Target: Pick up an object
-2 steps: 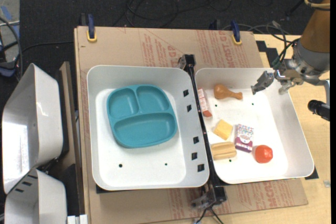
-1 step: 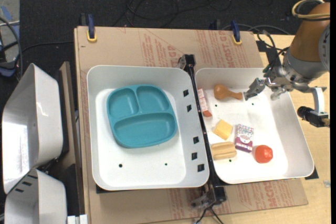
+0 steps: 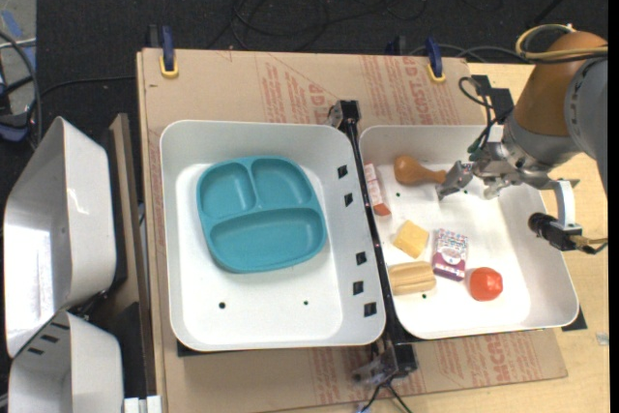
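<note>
Hovering claw (image 3: pixel 473 181) near purple carton (image 3: pixel 450 253); label unreadable.

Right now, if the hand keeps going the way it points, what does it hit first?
The hand points toward the view's left, at the brown drumstick-shaped toy just ahead in the right bin. That likely comes first, though height above it is unclear.

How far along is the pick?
Done: the arm has reached over the right bin, with the gripper low beside the brown drumstick-shaped toy. In hand: nothing shows between its fingers. Left: grasp and lift. The yellow block, purple carton, red tomato and bun-like piece all lie in the bin.
</note>
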`<action>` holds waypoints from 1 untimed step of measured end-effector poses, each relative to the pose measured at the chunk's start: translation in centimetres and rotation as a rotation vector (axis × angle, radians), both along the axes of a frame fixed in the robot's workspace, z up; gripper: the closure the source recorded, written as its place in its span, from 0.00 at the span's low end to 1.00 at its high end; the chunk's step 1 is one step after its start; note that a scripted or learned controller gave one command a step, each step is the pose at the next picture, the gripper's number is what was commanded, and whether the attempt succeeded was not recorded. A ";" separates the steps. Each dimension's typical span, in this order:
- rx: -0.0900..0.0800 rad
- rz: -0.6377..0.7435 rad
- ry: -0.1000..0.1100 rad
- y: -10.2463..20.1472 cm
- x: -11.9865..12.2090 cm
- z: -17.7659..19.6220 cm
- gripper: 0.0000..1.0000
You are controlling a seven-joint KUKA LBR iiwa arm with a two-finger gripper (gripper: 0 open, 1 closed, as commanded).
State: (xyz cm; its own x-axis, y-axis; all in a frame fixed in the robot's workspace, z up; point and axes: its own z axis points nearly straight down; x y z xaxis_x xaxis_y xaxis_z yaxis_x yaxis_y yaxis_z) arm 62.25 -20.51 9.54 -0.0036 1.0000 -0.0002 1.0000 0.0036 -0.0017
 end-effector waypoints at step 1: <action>-0.001 0.002 -0.004 0.0 0.1 1.3 1.00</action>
